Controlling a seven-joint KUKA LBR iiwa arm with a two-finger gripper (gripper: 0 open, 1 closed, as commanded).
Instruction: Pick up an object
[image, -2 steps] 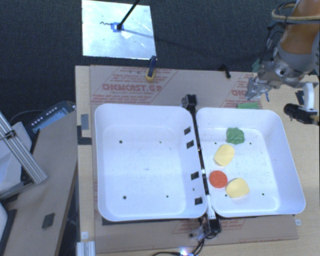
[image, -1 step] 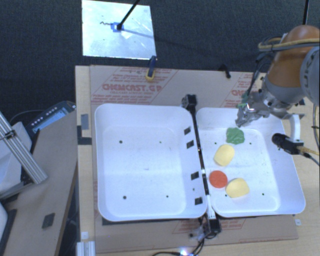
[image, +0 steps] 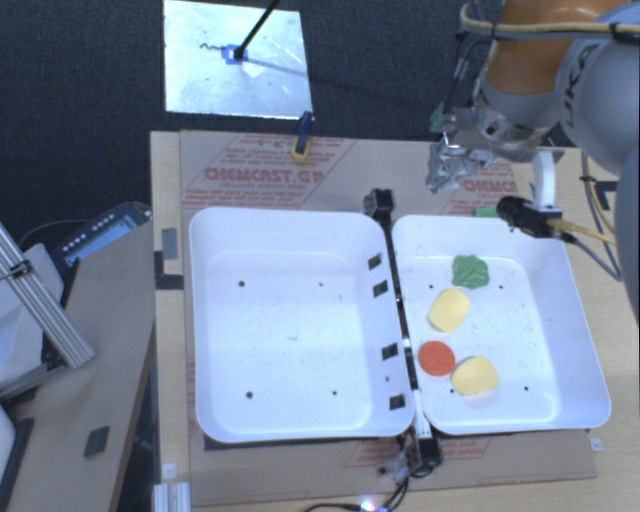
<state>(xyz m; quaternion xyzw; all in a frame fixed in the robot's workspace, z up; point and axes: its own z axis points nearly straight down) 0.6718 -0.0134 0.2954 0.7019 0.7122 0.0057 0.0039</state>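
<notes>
The grey arm with the orange band (image: 540, 50) comes in from the upper right, and its gripper (image: 450, 172) hangs above the far edge of the right shallow white plastic bin (image: 570, 330), over the brown cardboard sheet with red print (image: 270, 172) that covers the worktop (image: 165, 300). The gripper is small and seen from a slant, so one cannot tell how far its fingers are apart, and nothing is seen between them.

Four things lie in the right bin. A green crumpled leaf-shaped piece (image: 470, 270) is near the far wall of this bin. A pale yellow oval piece (image: 448, 309) lies just on the near side of the green piece. A flat orange-red round disc (image: 436, 358) lies nearer again, close to the wall shared with the left shallow white bin (image: 290, 320). A second yellow rounded piece (image: 475, 376) lies just beside the disc, on the side away from the left bin; whether they touch is not clear.

A row of black clips (image: 384, 290) runs along the seam between the two bins. Beyond the far edge of the cardboard lies a shiny square metal plate (image: 237, 62).
</notes>
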